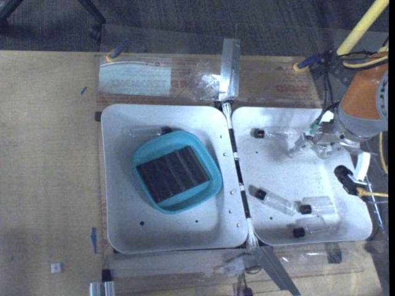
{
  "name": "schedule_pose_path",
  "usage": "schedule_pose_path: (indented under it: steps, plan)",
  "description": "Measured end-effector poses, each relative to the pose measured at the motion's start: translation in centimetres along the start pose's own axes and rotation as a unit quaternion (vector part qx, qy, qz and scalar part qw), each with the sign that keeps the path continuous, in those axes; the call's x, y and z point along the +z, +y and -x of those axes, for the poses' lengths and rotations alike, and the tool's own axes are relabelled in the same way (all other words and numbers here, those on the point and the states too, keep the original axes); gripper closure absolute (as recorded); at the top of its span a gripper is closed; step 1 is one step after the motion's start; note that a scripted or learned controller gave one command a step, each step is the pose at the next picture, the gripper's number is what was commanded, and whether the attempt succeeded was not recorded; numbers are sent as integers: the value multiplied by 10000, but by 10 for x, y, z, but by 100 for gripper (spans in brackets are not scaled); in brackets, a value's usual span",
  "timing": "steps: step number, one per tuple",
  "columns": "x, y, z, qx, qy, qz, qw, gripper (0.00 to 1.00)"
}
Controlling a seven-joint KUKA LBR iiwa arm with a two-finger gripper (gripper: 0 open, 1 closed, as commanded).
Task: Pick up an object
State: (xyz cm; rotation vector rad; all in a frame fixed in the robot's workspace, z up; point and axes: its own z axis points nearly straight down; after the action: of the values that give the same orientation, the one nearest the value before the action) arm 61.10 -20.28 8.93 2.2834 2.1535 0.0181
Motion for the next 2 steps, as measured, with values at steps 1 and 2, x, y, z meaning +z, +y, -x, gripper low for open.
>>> schedule_pose_path:
  steps: [1,2]
  plan:
    - [1,-7,-83,296,-20,-24,9996,0]
    - [-26,-95,-17,389,-32,-58,9992,0]
